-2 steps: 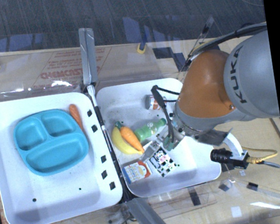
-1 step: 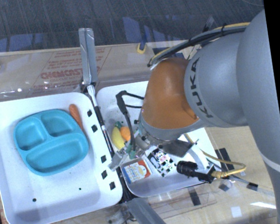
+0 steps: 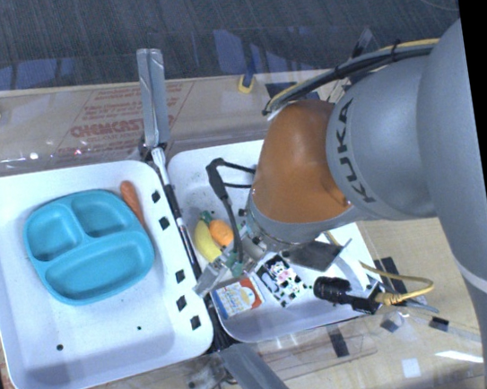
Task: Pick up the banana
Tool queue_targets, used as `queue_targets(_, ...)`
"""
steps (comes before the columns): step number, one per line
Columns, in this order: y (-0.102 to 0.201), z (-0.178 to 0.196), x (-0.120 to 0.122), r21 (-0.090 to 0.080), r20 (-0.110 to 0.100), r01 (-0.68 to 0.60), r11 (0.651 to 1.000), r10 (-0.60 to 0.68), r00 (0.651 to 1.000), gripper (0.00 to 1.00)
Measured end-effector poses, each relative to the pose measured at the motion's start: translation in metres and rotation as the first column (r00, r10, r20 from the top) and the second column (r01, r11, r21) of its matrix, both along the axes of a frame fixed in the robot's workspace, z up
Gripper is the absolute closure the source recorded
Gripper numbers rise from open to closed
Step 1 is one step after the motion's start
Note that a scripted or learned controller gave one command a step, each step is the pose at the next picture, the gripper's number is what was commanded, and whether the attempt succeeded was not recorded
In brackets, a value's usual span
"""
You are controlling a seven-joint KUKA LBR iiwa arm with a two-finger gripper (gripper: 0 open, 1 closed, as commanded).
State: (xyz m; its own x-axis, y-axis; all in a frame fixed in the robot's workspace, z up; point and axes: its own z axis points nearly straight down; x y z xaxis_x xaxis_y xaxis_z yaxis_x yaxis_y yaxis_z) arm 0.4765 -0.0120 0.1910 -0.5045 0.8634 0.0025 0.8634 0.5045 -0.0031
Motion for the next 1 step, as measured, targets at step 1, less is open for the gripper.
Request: queue_targets(1,0.0179,0.0669,0.0246,-0.001,0.002,0.112,0.994,-0.112,0.994,0.0)
